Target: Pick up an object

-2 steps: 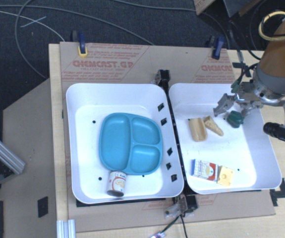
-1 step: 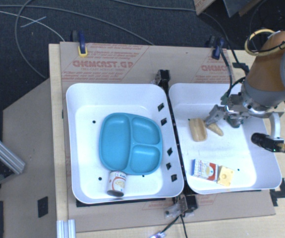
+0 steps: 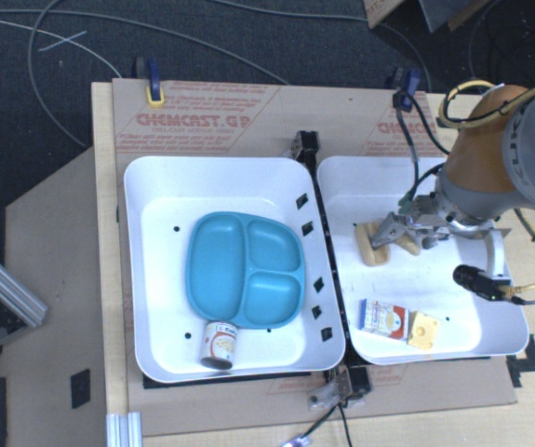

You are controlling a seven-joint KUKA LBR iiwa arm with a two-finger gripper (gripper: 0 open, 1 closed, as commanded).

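Gripper sits low in the right bin, at the end of the grey arm with its orange band, which comes in from my right. Its metal fingers are spread apart, and I see a tan wooden block just at their tips, touching or nearly so; from this slant I cannot tell whether the block lies between them, so I log no grasp.

Reading from left to right, all places taken from the gripper: well to its left, in the left bin, lies a blue divided plate with three compartments, flat on the bin floor. Below that plate, and still far left of the gripper, a small can with a white and red label lies on its side against the near wall. The black divider between the two bins runs just left of the gripper.

Below the gripper, near the front wall of the right bin, a small printed carton lies flat, and touching its right side is a yellow cheese-like wedge. To the gripper's right and slightly lower, a black connector with a cable hangs off the arm.
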